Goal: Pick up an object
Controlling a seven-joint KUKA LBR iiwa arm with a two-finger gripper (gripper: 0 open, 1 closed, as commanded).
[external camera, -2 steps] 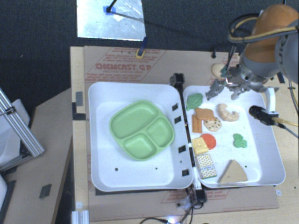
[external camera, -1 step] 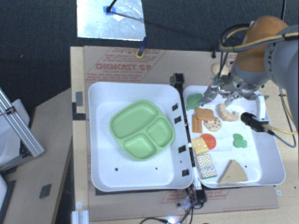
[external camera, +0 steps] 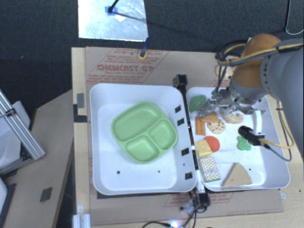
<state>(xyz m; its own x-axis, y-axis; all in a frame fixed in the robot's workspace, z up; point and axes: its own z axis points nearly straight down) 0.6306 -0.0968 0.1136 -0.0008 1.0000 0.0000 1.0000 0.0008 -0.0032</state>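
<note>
Two white bins on cardboard reading "CHEMCAST G P"
Gripper low over toy food (grip too hidden to tell).

Red printing on the brown cardboard sheet beneath the bins reads roughly "CHEMCAST GP"; the smaller red lines around it are too blurred to read.
</note>
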